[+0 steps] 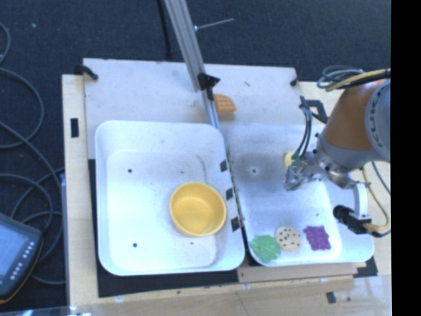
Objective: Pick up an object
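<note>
Gripper (294,176) is down in the right bin (263,151) near its far right side, can't tell its state, while the green (265,247), cookie (287,238) and purple (318,237) pieces line the near edge.

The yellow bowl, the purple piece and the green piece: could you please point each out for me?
yellow bowl (197,209): camera view, inner floor of the bowl.
purple piece (318,237): camera view, its middle.
green piece (265,247): camera view, its middle.

Two white bins (112,176) side by side, slanted metal rail (187,38), handheld screen (16,252) lower left
</note>
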You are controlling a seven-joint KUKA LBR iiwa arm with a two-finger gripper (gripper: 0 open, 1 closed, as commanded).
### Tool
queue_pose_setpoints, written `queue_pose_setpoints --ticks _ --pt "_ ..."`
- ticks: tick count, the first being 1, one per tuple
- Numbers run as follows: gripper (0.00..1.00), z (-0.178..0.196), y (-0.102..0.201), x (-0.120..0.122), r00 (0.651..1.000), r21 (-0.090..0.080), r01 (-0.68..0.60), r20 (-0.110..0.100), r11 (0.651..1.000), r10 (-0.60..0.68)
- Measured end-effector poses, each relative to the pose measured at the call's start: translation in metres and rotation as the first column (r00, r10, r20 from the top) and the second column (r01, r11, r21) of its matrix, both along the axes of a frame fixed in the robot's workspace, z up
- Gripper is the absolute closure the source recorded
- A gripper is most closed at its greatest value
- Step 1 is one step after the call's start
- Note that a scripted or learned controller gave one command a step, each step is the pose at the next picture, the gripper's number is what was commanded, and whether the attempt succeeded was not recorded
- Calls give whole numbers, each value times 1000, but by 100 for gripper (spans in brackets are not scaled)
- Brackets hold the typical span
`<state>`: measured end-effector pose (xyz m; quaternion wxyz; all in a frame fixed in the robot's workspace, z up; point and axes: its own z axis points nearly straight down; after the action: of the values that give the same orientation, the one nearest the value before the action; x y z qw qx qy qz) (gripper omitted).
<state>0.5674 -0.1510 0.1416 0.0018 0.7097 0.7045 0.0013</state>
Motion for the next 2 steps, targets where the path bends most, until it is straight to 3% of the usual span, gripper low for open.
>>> queue_pose_setpoints --ticks 2 --pt "100 89 -3 3 1000 -1 -10 3 1000 10"
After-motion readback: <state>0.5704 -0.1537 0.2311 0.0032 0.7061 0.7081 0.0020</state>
